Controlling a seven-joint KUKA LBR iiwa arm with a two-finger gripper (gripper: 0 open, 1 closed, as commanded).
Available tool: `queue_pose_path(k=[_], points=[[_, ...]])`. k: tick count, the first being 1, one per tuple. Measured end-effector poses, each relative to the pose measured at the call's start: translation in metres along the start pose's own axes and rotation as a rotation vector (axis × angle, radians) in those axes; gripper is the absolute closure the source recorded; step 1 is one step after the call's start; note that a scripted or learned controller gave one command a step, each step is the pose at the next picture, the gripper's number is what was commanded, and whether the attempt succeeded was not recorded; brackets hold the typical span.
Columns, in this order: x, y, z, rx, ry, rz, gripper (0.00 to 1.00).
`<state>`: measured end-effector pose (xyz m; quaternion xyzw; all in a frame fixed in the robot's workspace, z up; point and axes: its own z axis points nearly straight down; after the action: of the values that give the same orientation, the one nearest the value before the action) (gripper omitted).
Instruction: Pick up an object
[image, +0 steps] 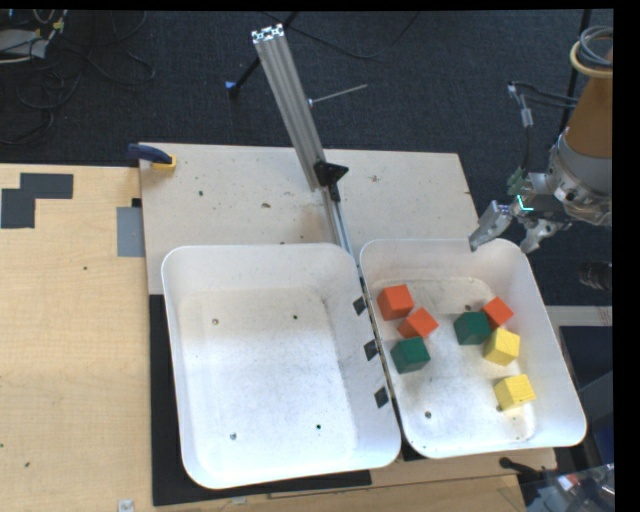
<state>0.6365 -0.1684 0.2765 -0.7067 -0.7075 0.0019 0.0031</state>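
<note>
The tool (508, 226), spread and empty, hovers over the right bin's (560, 340) far rim; blocks (471, 327) lie nearer the tabletop's front edge.

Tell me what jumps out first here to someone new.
The cluster of coloured blocks in the right bin: three orange ones, e.g., two green and two yellow. Next, the gripper hanging over that bin's far right corner, above the blocks and touching none. Then the slanted metal rail rising behind the bins.
</note>
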Motion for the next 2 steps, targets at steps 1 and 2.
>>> queue_pose_path(k=[1,2], points=[[0.0,0.001,-0.002,-0.004,-0.001,-0.003,0.0],[0.009,0.002,0.046,0.0,0.0,-0.002,0.0]])
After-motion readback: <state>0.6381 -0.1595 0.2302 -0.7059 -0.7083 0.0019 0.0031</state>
